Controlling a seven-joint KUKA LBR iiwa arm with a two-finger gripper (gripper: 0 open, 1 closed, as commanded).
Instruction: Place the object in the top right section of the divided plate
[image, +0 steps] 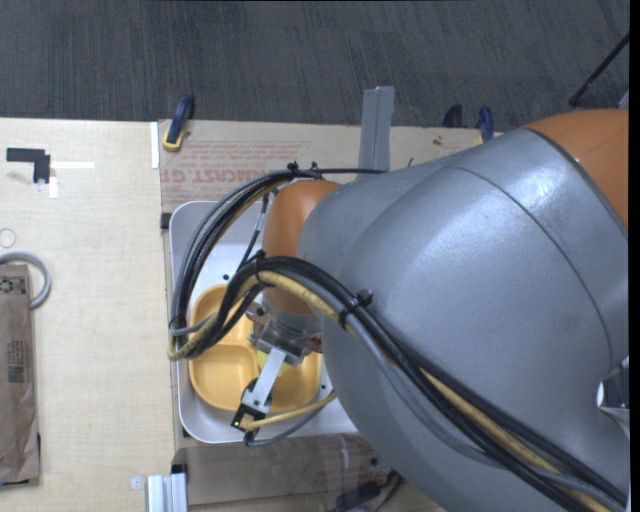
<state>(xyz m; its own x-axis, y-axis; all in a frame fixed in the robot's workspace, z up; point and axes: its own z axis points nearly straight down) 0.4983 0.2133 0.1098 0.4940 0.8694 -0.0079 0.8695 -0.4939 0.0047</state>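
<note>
1 arm, gripper (278, 338) low over yellow divided plate (218, 372) at lower edge of white bin (196, 228). Grip state: cannot tell, arm hides it. Where object lies: cannot tell; red sliver (313, 344) beside gripper, toward bin's right edge, may be it. Plate's top right section sits under arm.

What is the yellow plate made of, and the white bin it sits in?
The yellow plate looks like moulded plastic: it is one even colour and smooth, with soft rounded ridges between its sections and a dull shine. The white bin also looks like plastic, smooth and matt with a rounded rim, though painted metal can't be ruled out from here.
</note>
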